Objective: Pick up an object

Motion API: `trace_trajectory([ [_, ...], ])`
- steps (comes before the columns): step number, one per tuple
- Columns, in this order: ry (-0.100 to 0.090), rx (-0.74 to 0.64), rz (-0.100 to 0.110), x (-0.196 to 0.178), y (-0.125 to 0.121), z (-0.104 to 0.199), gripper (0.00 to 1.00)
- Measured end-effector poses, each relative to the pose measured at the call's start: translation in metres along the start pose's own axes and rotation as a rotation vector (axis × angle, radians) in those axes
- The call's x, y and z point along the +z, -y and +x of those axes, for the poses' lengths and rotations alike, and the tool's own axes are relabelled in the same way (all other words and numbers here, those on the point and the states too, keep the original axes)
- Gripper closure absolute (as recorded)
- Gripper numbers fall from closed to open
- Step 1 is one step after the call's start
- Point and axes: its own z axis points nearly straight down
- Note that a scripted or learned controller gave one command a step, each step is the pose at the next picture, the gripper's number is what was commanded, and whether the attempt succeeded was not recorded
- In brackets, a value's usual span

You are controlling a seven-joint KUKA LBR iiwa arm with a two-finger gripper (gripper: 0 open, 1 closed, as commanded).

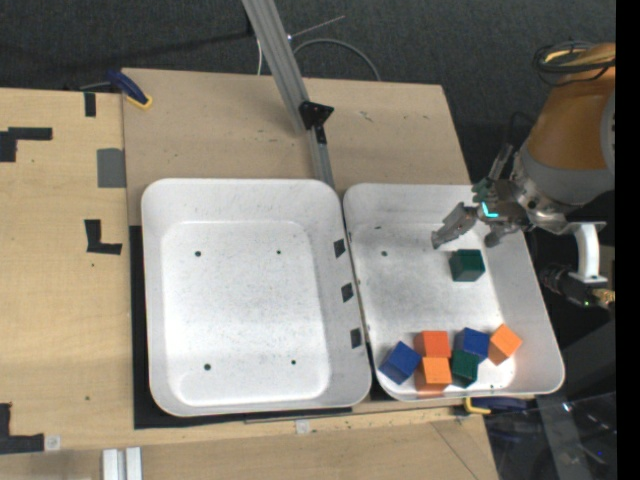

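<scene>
My gripper [467,236] hangs over the back part of the right bin [400,288], its two fingers spread open with nothing between them. A dark green cube [466,264] lies on the bin floor just in front of the fingertips, apart from them. Along the right bin's front edge sits a cluster of cubes: a blue one [400,361], two orange ones [434,343] [435,371], another blue one [474,343], a green one [464,367] and an orange one [505,342].
The left bin [240,183] stands beside the right one, their rims touching at the middle. A slanted metal pole [285,58] runs down from the top to the bins' back edge. A blue and yellow clamp [130,88] lies on the bench at back left.
</scene>
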Motion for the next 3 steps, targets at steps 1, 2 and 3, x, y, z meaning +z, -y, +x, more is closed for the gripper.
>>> trace_trajectory([
  [1, 0.001, -0.001, -0.004, -0.002, -0.001, 0.000, 0.00],
  [2, 0.001, 0.000, 0.003, 0.061, -0.004, 0.002, 0.00],
  [3, 0.001, 0.000, 0.002, 0.109, -0.006, 0.010, 0.00],
])
